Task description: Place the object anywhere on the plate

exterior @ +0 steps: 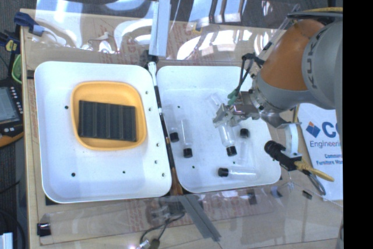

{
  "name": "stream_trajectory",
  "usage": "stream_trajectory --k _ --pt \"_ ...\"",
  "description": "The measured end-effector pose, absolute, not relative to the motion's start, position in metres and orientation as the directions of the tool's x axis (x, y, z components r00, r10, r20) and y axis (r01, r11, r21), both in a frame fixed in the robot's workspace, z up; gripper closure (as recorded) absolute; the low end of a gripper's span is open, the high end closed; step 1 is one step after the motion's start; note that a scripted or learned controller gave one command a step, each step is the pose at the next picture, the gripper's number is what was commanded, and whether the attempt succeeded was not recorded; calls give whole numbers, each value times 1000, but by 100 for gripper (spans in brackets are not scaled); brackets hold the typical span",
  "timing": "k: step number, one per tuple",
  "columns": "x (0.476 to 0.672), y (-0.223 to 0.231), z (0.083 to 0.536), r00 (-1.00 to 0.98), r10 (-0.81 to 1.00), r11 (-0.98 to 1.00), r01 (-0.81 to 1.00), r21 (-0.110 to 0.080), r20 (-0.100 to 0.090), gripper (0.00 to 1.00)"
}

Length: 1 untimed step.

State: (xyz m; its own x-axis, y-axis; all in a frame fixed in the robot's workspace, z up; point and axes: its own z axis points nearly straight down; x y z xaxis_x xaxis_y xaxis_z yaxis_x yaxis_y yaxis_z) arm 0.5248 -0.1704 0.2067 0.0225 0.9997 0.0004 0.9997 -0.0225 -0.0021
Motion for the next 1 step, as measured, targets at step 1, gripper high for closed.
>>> stream_trajectory --k 1 --pt "476 -117 182 -129 992 129 992 -6 3 100"
